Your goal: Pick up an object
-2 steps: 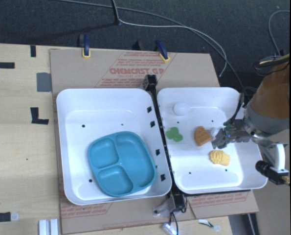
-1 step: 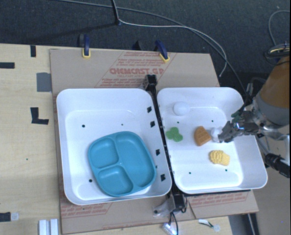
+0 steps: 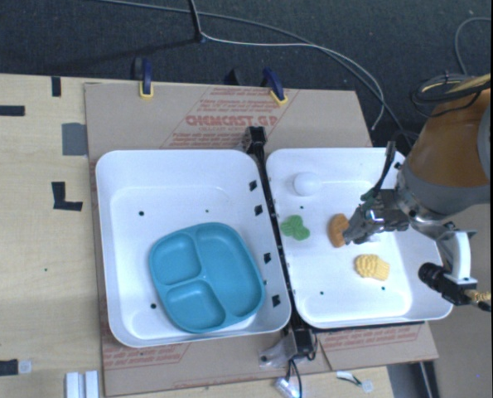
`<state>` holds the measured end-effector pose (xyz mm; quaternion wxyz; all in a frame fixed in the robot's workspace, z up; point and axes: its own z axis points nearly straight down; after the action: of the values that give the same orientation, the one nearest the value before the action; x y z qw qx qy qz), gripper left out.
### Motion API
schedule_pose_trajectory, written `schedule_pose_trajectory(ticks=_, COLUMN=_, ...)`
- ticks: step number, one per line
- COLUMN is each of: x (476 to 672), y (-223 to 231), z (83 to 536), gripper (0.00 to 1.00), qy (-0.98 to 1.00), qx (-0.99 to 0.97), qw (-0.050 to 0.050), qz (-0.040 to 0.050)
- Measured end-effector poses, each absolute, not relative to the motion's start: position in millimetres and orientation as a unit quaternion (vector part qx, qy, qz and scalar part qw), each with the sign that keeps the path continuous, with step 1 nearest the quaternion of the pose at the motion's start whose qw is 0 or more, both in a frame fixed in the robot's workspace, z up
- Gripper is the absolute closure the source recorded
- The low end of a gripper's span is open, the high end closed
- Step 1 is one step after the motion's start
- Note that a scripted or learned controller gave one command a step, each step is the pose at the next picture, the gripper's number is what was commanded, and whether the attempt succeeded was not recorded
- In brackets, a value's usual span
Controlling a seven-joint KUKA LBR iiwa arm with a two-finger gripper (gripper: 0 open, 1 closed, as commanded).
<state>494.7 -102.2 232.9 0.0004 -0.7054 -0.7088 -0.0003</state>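
Two white bins sit side by side on a sheet of brown cardboard (image 3: 221, 110), which carries red printing. The big line reads something like "CHEMCAST GP"; the smaller lines above and below it are too blurred to read. Two clamps, blue with yellow tips, pin the cardboard's far edge: one (image 3: 145, 79) on the left, one (image 3: 273, 85) nearer the middle.

The left bin (image 3: 118, 189) holds a blue plate (image 3: 205, 276) with three compartments, lying flat towards the near side, slightly turned.

The right bin (image 3: 345, 305) holds four small things. A white lump (image 3: 306, 184) rests near the far wall, hard to make out against the bin. A green piece (image 3: 295, 228) lies close to the divider between the bins. An orange-brown piece (image 3: 338, 230) sits about mid-bin, and a yellow piece (image 3: 371, 266) lies nearer to me and a little right of it.

The arm (image 3: 449, 160) comes in from the right, its orange band showing above the grey wrist. The gripper (image 3: 358, 229) is down in the right bin, its dark tip just beside the orange-brown piece and seemingly touching its right side. Whether it has closed on anything, I can't tell from here. The yellow piece lies just below the gripper, apart from it.

Black cables (image 3: 229, 23) trail across the dark floor beyond the bench, and strips of black tape (image 3: 62, 196) mark the wooden bench top at left.
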Motion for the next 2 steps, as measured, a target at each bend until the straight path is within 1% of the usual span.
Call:
schedule_pose_trajectory(ticks=1, x=511.7, y=-48, z=234, gripper=1.0, qy=-0.709, qx=-0.705, qw=0.001, qz=-0.0002)
schedule_pose_trajectory(ticks=2, x=518.2, y=-2, z=222, gripper=1.0, qy=-0.709, qx=-0.706, qw=0.001, qz=0.0005)
